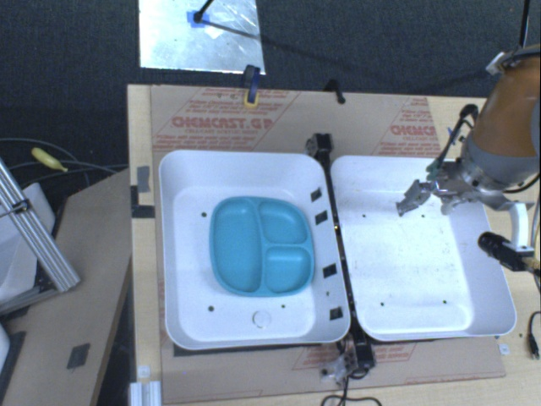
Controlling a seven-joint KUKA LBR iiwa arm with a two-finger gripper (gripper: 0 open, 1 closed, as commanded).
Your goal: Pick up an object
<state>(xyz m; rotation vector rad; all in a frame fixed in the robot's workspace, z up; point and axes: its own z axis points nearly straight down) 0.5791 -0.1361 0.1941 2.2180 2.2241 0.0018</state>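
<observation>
Two bins are sitting side by side on the surface (211, 112) — we are seeing a blue plate (259, 246) lying in the left bin (182, 311), while the claw (412, 200) is hovering over the right bin (423, 315), fingers apart, gripping nothing.

We see dark carpeted floor (68, 57) around a brown cardboard-covered surface (220, 117), a shiny metal sheet (199, 24) lying beyond it, and aluminium framing (34, 244) at the left
</observation>
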